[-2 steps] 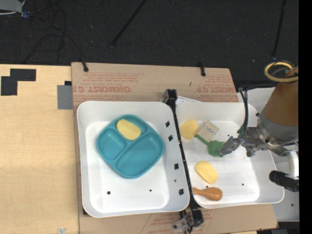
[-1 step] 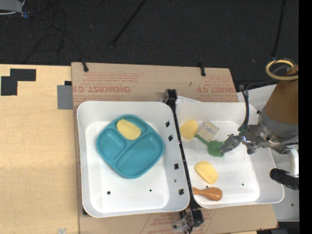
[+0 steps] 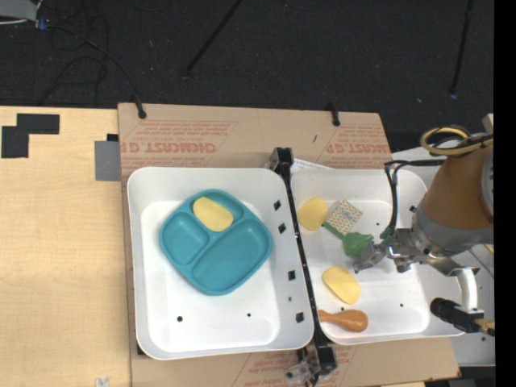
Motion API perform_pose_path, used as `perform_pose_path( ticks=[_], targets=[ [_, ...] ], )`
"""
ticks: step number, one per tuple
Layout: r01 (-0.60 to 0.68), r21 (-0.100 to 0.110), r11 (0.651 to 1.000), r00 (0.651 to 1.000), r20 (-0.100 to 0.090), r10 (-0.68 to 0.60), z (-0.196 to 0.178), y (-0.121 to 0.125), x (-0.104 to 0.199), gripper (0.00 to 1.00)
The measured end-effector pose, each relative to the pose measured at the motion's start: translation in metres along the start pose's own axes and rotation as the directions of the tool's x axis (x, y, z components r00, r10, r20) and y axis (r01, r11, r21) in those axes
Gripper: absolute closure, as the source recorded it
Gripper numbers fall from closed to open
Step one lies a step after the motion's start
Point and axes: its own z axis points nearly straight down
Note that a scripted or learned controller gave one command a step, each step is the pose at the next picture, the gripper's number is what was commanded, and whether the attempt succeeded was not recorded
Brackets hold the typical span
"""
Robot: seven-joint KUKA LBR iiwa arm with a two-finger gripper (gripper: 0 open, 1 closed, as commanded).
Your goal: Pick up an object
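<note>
You are looking at the hand [image 3: 372, 256] sitting low in the right bin [image 3: 411, 317], pressing up against the green piece [image 3: 352, 241]. Whether it is gripping anything you cannot tell. The yellow pieces [image 3: 341, 285] and the orange-brown piece [image 3: 345, 320] are lying loose close by. Nothing is lifting clear yet; in my judgement, the pick is still pending.

Even, fairly bright overhead light is washing the two white bins [image 3: 153, 297] almost to glare, soft shadows are pooling under the teal plate [image 3: 234, 260] toward six o'clock, the floor at twelve o'clock is sinking into darkness, and the whole frame is looking slightly soft and grainy.
</note>
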Motion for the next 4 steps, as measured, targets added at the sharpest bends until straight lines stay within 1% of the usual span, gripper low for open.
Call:
perform_pose_path(
  ticks=[1,2,4],
  targets=[
    [0.0,-0.007,1.0,1.0,0.002,0.0,0.041,0.0,0.0,0.0],
    [-0.004,-0.009,1.0,1.0,0.002,0.004,0.028,0.001,-0.001,1.0],
    [0.002,-0.011,1.0,1.0,0.003,-0.002,-0.059,-0.009,0.002,1.0]
  ],
)
